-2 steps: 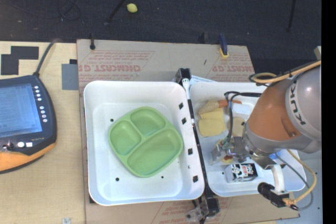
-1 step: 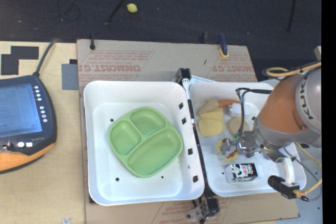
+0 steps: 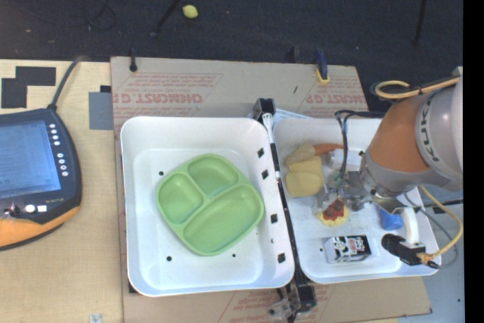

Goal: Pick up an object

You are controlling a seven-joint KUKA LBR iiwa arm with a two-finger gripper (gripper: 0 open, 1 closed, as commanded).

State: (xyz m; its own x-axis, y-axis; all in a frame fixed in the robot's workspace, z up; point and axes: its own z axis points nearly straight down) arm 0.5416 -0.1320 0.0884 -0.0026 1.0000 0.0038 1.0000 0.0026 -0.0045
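My gripper (image 3: 337,197) is low in the right bin (image 3: 361,273), directly over a small red and yellow object (image 3: 333,216) and seemingly touching its top. A pale yellow block (image 3: 304,181) lies just to its left, with another yellowish piece (image 3: 300,155) behind that. An orange object (image 3: 327,150) peeks out beside the wrist. A black and white box (image 3: 347,247) rests near the bin's front wall. A blue object (image 3: 390,221) lies to the right, under the arm.
The left bin (image 3: 144,163) holds a green divided plate (image 3: 209,203). A divider (image 3: 276,193) runs between the two bins. The grey and orange arm (image 3: 412,144) covers the right bin's far right part. A tablet (image 3: 30,166) lies left of the bench.
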